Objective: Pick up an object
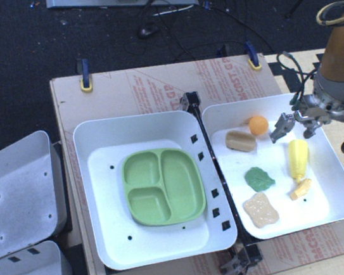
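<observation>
The right bin [336, 205] holds several toy foods: an orange ball [258, 125], a tan bread roll [241, 142], a green leafy piece [259, 179], a yellow corn cob [298, 158], a small yellow-orange piece [300, 189] and a beige cracker-like piece [260, 209]. My gripper [294, 125] hangs at the bin's upper right, just above the corn cob and right of the orange ball. Its fingers [281, 129] are spread apart with nothing between them.
The left bin [101, 176] holds a green divided tray [164, 186]. A black divider [209, 160] runs between the two bins. Blue clamps [85, 75] pin the cardboard base at the back. White bin lids [13, 189] lie off to the left.
</observation>
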### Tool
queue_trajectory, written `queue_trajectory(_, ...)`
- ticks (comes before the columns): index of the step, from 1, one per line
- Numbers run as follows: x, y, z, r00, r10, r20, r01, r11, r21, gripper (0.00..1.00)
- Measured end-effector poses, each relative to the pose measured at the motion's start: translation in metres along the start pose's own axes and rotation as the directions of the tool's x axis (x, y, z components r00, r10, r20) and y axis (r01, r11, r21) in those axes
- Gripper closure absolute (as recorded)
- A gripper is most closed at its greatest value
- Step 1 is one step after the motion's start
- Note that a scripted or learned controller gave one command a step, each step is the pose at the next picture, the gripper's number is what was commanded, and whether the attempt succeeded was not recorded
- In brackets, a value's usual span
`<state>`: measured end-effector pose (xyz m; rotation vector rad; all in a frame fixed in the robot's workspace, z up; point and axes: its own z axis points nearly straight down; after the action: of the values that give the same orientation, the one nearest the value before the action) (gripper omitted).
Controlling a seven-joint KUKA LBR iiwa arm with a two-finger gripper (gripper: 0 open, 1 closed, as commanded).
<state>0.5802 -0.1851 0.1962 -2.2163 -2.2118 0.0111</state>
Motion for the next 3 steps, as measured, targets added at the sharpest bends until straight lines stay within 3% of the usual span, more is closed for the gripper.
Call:
queue_trajectory(1,0.0,0.003,-0.007,1.0,-0.003,0.003,0.003,1.0,-0.013,0.0)
queue_trajectory(3,0.012,-0.002,0.088,1.0,-0.002,0.001,0.002,1.0,-0.007,0.0)
